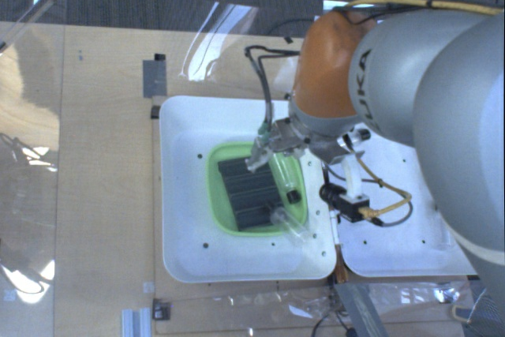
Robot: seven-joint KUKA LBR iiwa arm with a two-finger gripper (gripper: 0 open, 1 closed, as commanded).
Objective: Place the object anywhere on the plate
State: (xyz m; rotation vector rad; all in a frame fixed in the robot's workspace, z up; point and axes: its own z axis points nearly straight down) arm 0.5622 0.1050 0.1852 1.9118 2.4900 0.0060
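Observation:
A green square plate (219,211) lies in the left white bin (183,249). On it rests a dark grey ridged rectangular object (246,192), lying flat and filling most of the plate's middle. My gripper (269,189) hangs over the plate's right side, below the orange wrist band. Its translucent fingers (256,157) are spread apart, one near the object's upper right corner and the other near its lower right corner. The object looks to lie on the plate rather than being pinched. The plate's right rim is partly hidden by the fingers.
The right white bin (394,249) sits beside the left one, largely covered by the grey arm. A black connector with a yellow cable (347,204) hangs off the wrist over the seam between the bins. Bare bin floor surrounds the plate.

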